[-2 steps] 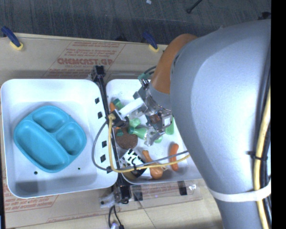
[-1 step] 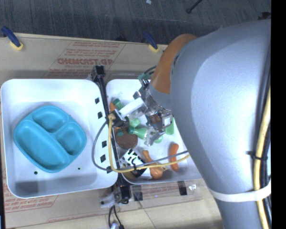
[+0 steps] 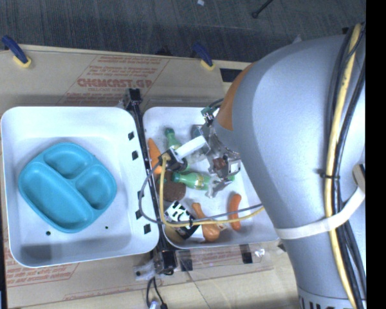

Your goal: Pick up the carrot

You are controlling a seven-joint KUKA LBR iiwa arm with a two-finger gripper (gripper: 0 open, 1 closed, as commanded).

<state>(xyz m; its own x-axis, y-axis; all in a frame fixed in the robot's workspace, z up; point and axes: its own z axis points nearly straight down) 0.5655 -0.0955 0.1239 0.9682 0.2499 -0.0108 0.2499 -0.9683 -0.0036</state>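
The carrot (image 3: 154, 153), a slim orange piece, lies along the left wall of the right bin (image 3: 257, 230), pointing roughly toward the back. My gripper (image 3: 219, 167) hangs low over the middle of that bin, to the right of the carrot and apart from it. Directly beside the gripper lies a green item (image 3: 194, 180). The grey arm covers the right part of the bin, and I see nothing orange at the gripper.
The left bin (image 3: 13, 127) holds a blue divided plate (image 3: 67, 184). In the right bin are also a small green piece (image 3: 170, 136), a brown item (image 3: 174, 190), a black-and-white item (image 3: 177, 214) and orange pieces (image 3: 235, 210) near the front wall.
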